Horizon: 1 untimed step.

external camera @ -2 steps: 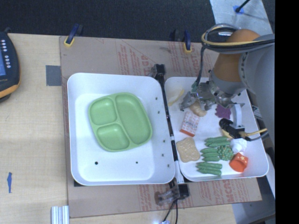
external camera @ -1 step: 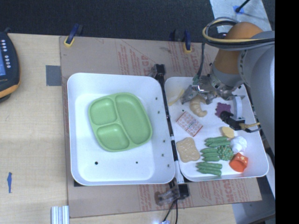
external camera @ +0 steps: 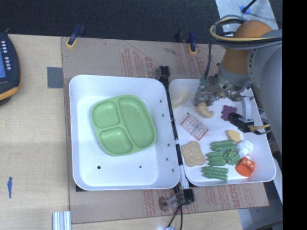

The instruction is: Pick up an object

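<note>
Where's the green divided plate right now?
The green divided plate lies in the left white bin, roughly in its middle, across the divider from the bin that holds the toy food.

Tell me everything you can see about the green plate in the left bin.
The green plate is pale green, looks like smooth plastic, and has rounded corners. Raised ridges split it into three compartments: one long, two smaller. It lies flat, turned at a slant, near the middle of the left bin, resting on the bin's white floor. Nothing else touches it.

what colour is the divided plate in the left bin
Light green; the divided plate shows clearly in the camera view.
</note>
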Motion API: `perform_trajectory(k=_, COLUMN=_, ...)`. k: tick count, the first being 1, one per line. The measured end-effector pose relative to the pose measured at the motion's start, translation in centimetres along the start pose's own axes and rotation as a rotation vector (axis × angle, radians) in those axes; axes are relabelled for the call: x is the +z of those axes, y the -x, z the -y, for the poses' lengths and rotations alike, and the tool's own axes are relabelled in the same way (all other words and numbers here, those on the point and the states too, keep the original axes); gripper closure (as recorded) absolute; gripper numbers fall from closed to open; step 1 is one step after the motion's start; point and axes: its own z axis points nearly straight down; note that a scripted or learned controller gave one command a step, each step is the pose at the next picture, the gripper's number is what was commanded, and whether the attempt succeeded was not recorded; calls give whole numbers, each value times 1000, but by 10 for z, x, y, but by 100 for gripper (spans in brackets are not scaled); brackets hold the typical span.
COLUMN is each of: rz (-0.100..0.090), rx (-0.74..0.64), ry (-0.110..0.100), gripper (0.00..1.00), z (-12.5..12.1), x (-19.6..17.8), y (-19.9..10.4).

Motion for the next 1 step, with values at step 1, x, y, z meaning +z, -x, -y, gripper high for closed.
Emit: perform_trajectory(k=1, rz=-4, rx=2, ry=4, gripper=100, z=56, x=-94, y=-44)
